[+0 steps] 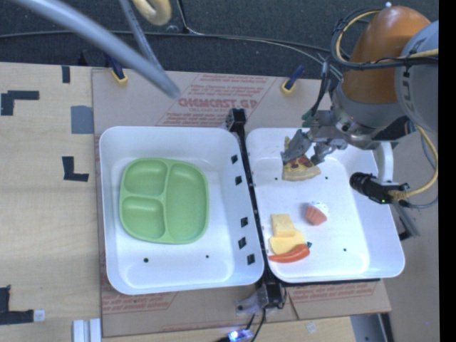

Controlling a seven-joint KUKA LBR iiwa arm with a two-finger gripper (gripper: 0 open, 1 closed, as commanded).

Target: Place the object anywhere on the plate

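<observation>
**A:** Start with what lies closest to the camera.

**B:** At the front of the right bin [370, 262] there is a red chili pepper [291, 254], touching a yellow piece [285, 244]. A pale yellow block [283, 224] sits just behind those, and a small red-and-white item [315, 214] lies to their right, apart from them.

**A:** And the plate?

**B:** The green plate [164, 199] rests in the left bin [114, 262], a bit left of centre. It has three compartments, two on its left and a longer one on its right. The two bins stand side by side on the desk [43, 212], touching along a black divider.

**A:** Where is the thing you are meant to move?

**B:** The pizza slice [301, 171] lies flat near the back of the right bin, toward its left side, well apart from the plate.

**A:** Your end effector?

**B:** My end effector [305, 150] is right over the slice, its fingers down at the slice's back edge. Whether it is released or clenched I cannot tell; the fingers blur into the slice.

**A:** Farther back?

**B:** My orange band [381, 45] and grey wrist, with cables looping round them.
</observation>
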